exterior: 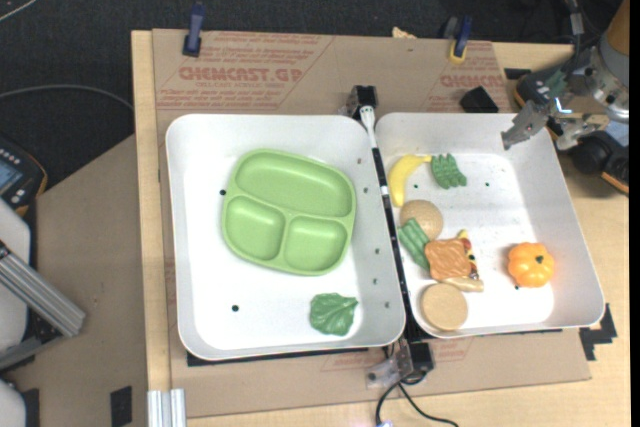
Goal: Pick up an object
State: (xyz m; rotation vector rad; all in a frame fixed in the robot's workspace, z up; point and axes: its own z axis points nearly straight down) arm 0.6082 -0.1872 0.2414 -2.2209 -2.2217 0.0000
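Round tan cookie (444,306), orange pumpkin (530,264)

two white bins (190,215) are sitting on tan cardboard (300,65) that's showing faded red lettering. a pale green divided plate (290,212) is glowing in the left bin, a darker green leaf (333,313) lying below it. in the right bin (560,215) a yellow banana (402,177) is showing, dark green vegetables (448,171), a beige bun (421,217), an orange pumpkin (530,264) and a tan round cookie (444,306). blue clamps (193,31) are gripping the board.
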